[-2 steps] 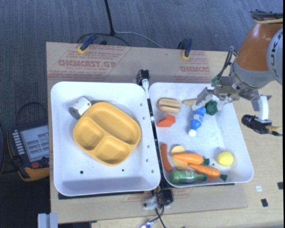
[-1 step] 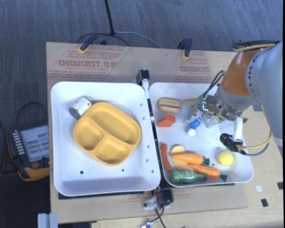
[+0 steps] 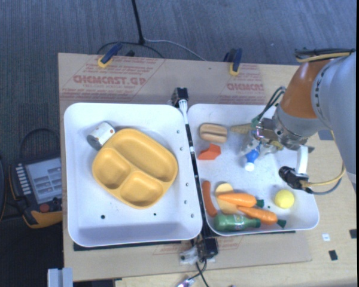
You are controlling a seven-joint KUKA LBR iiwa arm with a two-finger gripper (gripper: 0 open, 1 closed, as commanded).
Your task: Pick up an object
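Looking down from the camera view, w/ the right bin (image 3: 311,220) as landmark: the arm reaches in from that bin's right side, its gripper (image 3: 260,141) low over the bin's upper-middle floor. Can't tell whether it's parted, closed, or gripping anything; the wrist hides that.

Likely target is the small blue-and-white bottle (image 3: 251,158), lying tilted just below the gripper, touching or nearly so. Probably lies tilted b/c it's loose on the floor, not lifted.

Other stuff in the right bin: hot dog bun (image 3: 213,133) at upper left, orange wedge (image 3: 209,153) just under it, carrot (image 3: 242,200) and green veg (image 3: 236,222) piled at the lower edge, yellow ball (image 3: 284,199) lower right, likely rolled to the wall.

Left of the right bin: the left bin (image 3: 78,220) w/ a yellow divided plate (image 3: 134,167) and a metal cup (image 3: 100,134).
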